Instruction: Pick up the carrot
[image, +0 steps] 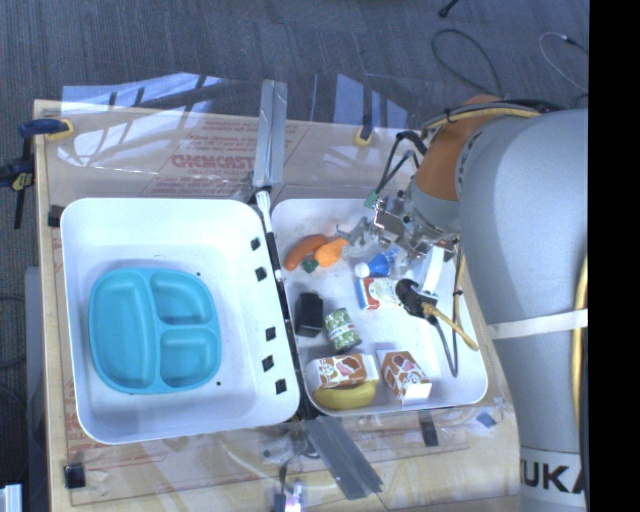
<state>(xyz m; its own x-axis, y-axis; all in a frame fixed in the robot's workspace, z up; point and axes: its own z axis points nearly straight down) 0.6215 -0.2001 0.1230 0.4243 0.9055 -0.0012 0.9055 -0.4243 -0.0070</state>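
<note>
The carrot is a short orange plastic root, fatter at its left end, with a small green stub low at its right end; it lies slantwise in the upper left part of my right-hand white bin, close to the bin's left wall. My claw sits just to its right, over the top of the same bin, and I cannot tell how it stands.

Below my claw lie a blue-capped small bottle and a red and white carton. A black block rests just below the carrot, with a green patterned can beside it. Along the bin's near edge a yellow banana lies under a printed snack box, and another small orange-brown box stands to their right. The left white bin holds a turquoise divided tray.
</note>
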